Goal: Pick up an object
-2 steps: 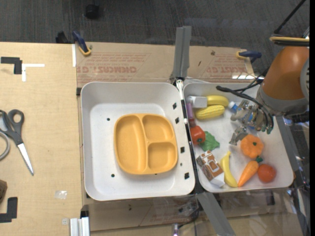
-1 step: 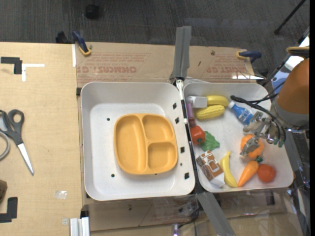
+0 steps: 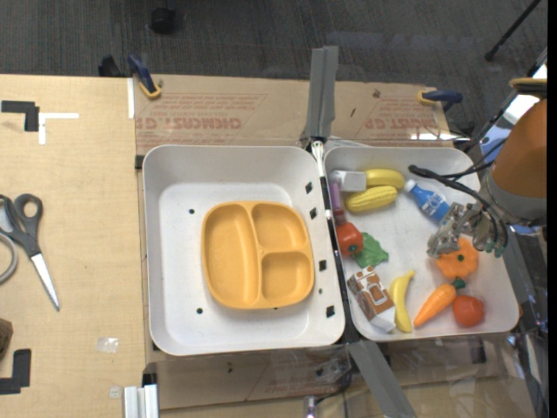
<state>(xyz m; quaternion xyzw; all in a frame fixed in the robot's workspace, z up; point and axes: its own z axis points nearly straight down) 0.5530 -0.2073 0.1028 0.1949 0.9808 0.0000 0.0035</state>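
An orange toy pumpkin (image 3: 459,262) sits in the right bin's (image 3: 396,331) right side.

The bench (image 3: 70,233) is a light wooden surface spanning the frame below a dark carpet strip at the top. 2 shallow white bins sit on it: the left bin (image 3: 174,320) at centre, the right bin (image 3: 500,316) at right, touching side by side. A cardboard sheet (image 3: 226,116) lies under them. Grey-handled scissors (image 3: 30,238) lie at the left edge.
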